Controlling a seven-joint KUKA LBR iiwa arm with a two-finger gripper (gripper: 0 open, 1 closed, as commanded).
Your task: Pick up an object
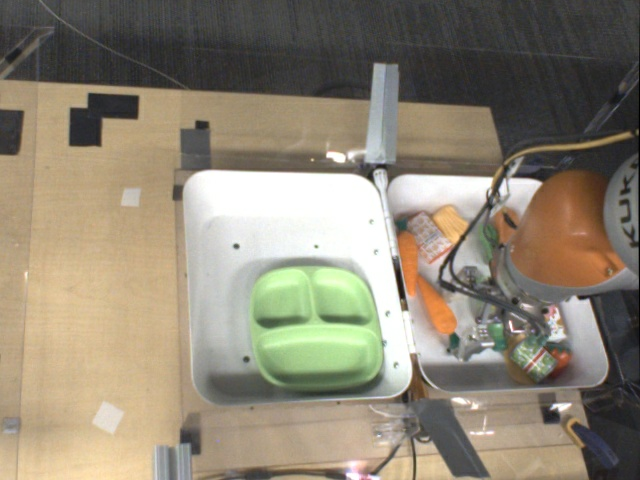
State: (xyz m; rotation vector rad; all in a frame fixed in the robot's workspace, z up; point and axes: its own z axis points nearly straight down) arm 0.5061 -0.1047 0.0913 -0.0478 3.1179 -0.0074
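Down in the right bin (pixel 590 363), the gripper (pixel 478 334) hangs low over a clutter of small items, just right of an orange carrot (pixel 437 308) lying along the bin floor. I cannot tell its state under the arm's orange band (pixel 565 233). A green-and-red packet (pixel 532 360) lies right of the gripper. The left bin (pixel 215 268) holds a green divided tray (pixel 316 326).

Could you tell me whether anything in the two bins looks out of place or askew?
Nothing looks damaged or spilled. The green divided tray lies alone, slightly turned, in the left bin. The right bin holds a loose jumble, including an orange carrot-like piece, under the gripper.
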